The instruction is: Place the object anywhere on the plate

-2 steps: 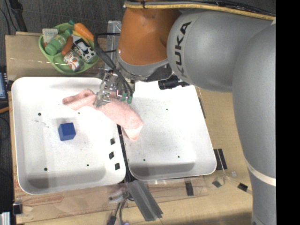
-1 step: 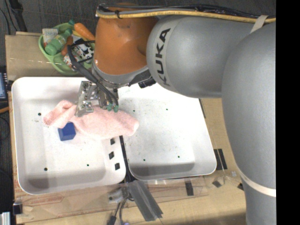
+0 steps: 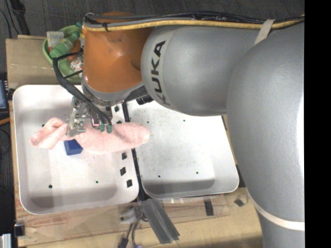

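The wooden bench (image 3: pixel 20 56) bears two white bins (image 3: pixel 31 190), (image 3: pixel 217 174) and a green-wrapped bundle (image 3: pixel 62 45).

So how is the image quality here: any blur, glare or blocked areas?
Camera view: even, soft lighting without harsh glare; the big grey arm with its orange band blocks much of the frame; the pink fabric cloth and small blue block look slightly soft; the gripper is too cluttered to read.

robot lab | KUKA arm (image 3: pixel 207 61) | white bins (image 3: pixel 31 190) | wooden bench (image 3: pixel 77 220)
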`<state>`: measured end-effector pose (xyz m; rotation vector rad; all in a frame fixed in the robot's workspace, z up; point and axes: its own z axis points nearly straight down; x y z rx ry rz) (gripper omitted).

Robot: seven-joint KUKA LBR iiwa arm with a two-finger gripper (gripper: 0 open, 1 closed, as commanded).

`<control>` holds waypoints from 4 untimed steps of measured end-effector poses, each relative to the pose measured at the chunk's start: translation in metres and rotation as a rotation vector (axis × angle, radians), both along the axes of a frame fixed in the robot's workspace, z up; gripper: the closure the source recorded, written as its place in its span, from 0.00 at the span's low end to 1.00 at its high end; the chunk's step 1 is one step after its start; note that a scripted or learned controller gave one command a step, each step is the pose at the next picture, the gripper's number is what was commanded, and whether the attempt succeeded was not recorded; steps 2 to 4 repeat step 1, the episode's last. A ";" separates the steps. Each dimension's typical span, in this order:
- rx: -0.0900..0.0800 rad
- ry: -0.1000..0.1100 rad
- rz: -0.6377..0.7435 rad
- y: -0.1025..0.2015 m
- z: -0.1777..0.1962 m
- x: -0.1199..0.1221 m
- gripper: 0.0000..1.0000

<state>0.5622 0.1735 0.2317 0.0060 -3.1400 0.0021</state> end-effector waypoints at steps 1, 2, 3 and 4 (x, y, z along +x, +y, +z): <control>0.000 0.000 -0.001 0.000 0.000 0.000 0.00; 0.000 0.000 -0.001 0.000 0.000 0.000 0.00; 0.000 0.000 -0.001 0.000 0.000 0.000 0.00; 0.000 0.000 -0.001 0.000 0.000 0.000 0.00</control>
